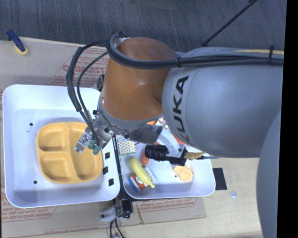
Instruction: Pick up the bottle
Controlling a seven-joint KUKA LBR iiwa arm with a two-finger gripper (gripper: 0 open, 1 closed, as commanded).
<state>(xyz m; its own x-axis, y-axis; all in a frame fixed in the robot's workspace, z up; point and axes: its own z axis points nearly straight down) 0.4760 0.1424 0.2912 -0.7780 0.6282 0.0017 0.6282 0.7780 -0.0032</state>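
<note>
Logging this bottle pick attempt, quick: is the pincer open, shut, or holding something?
Pincer: open, holding nothing, above the yellow tray.

Yellow tray [63, 154] takes most of the left bin [12, 135]; banana [141, 172] crowds the right bin [205, 187].

The arm [228, 104] is smooth grey, lettered KUKA [181, 110] in black — a glossy orange band [136, 81] above the wrist. Black cables [74, 88] loop to the silvery gripper [90, 144].

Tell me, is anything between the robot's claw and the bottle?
Yes. The gripper is over the yellow tray in the left bin. What looks like the bottle lies in the right bin, past both bin walls, partly under a banana.
</note>
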